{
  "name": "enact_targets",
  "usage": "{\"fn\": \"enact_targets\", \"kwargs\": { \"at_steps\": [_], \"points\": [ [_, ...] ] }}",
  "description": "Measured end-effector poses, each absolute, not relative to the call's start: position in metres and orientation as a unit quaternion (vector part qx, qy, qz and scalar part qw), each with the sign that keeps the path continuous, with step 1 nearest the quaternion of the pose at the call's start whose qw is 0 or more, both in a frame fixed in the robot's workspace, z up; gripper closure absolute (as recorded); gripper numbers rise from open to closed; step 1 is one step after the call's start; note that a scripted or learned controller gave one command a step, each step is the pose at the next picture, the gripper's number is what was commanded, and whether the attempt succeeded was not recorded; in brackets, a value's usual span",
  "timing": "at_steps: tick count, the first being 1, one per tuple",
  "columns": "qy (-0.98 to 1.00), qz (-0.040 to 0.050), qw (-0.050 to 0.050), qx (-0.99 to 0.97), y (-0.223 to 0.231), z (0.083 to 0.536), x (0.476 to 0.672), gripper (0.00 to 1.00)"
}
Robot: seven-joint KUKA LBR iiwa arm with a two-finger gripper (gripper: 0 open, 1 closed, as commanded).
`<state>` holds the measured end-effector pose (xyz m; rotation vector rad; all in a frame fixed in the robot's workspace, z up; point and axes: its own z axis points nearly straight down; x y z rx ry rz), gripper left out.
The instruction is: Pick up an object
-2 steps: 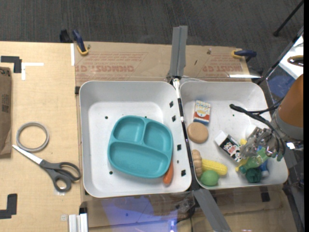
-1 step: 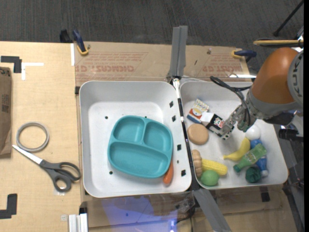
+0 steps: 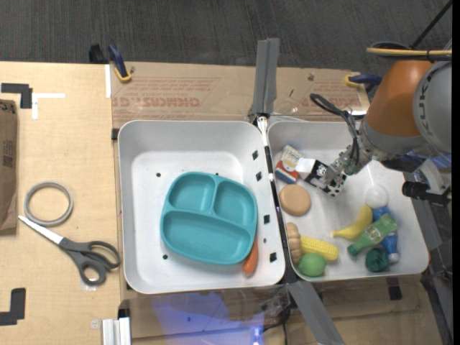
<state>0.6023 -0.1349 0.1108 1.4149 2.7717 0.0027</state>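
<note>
Nearest, the left bin holds a teal plate and a carrot. Right bin holds a bun, banana, corn. Gripper hangs above them; whether it grasps anything, I cannot tell. Scissors lie on the desk.

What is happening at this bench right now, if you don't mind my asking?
The grey robot arm reaches into the right white bin, its gripper low over the toys near a round tan bun and yellow banana. The left white bin holds a teal divided tray.
</note>
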Motion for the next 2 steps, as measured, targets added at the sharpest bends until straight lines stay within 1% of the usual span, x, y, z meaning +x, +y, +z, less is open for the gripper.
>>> {"fn": "enact_targets", "kwargs": {
  "at_steps": [1, 2],
  "points": [
    [0.84, -0.0006, 0.001, 0.542, -0.052, 0.192, 0.659, 1.0],
    [0.909, -0.0008, 0.001, 0.417, -0.117, 0.168, 0.659, 1.0]
  ]
}}
